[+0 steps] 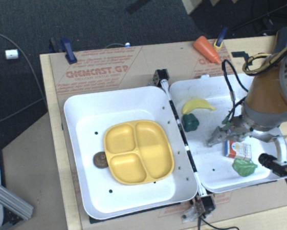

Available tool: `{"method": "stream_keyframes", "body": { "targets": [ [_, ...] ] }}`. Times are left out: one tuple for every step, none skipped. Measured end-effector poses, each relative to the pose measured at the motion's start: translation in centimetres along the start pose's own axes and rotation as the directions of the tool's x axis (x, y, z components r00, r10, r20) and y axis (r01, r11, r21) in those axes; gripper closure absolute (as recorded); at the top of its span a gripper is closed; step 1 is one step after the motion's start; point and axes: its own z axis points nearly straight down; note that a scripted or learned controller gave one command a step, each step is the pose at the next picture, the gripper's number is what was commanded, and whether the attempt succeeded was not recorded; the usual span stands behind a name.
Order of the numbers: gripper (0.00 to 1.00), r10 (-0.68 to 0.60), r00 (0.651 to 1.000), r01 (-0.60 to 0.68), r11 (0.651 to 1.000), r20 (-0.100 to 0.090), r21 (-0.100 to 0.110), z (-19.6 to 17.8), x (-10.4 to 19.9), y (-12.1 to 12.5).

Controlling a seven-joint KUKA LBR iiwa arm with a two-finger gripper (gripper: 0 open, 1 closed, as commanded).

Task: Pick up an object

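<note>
The grey arm with its orange band (pixel 267 90) enters from the right edge of the frame and is cut off there, and its bulk hides part of the right-hand shallow white bin (pixel 202 87). Its two-finger gripper (pixel 223 135) sits low in that bin, right of centre in the frame; the metal parts blur together, so whether the claw is apart or together cannot be told, and nothing is visibly caught in it.

Just right of the gripper lies a small white packet with red and blue print (pixel 238 150), its lettering too small to read. Below it, touching or nearly so, is a crumpled green object (pixel 244 167). Toward the bin's upper left lie a yellow plastic banana (pixel 198 105) and, just beneath it, a dark green rounded lump (pixel 190 123).

The left-hand white bin (pixel 81 114) holds a yellow three-compartment plastic plate (pixel 137 152), which half hides a small brown round thing (pixel 99 159) at its left edge.

The cardboard sheet (pixel 97 71) under the bins bears red print reading "CHEMCAST GP"; the smaller lines are illegible. An orange carrot-shaped toy (pixel 206 50) lies at upper right.
</note>
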Motion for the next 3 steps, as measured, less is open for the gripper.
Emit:
{"method": "stream_keyframes", "body": {
  "targets": [
    [0.00, 0.003, 1.000, -0.003, 1.000, 0.001, 0.000, 0.0, -0.7, -4.8],
    [0.00, 0.003, 1.000, -0.003, 1.000, 0.003, -0.003, -2.8, -5.7, -0.1],
    [0.00, 0.000, 1.000, 0.000, 1.000, 0.000, 0.001, 0.1, 0.9, -2.9]
  ]
}}
